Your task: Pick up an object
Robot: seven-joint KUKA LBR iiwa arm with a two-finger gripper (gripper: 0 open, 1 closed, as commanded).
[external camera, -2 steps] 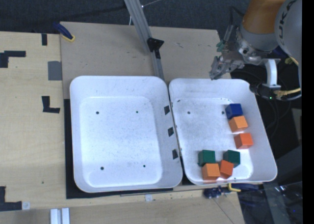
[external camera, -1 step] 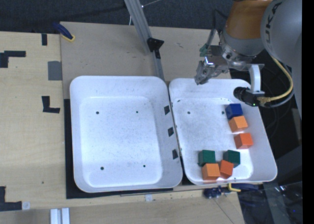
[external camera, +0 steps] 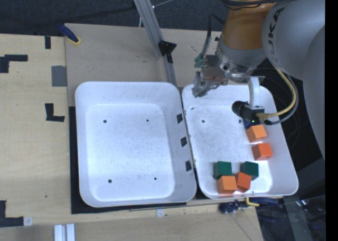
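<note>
Hovering pincer (external camera: pixel 201 90) at right bin (external camera: pixel 282 182) far rim; grip state unclear; 6 blocks (external camera: pixel 228 184) near.

arm (external camera: pixel 288 28): I see it run off the right and top edges, so I can't follow it past the grey link and orange band.
gripper (external camera: pixel 203 87): small and dark against the rim; I can't tell how its fingers stand or whether anything sits between them.
right bin (external camera: pixel 280 179): I lose its far rim and top right corner under the wrist and gripper.
orange block (external camera: pixel 256 132): its upper edge is partly covered by a black fitting (external camera: pixel 245 111) with a green light; I can't tell whether they touch.
yellow cable (external camera: pixel 289 97): its ends vanish behind the arm.
</note>
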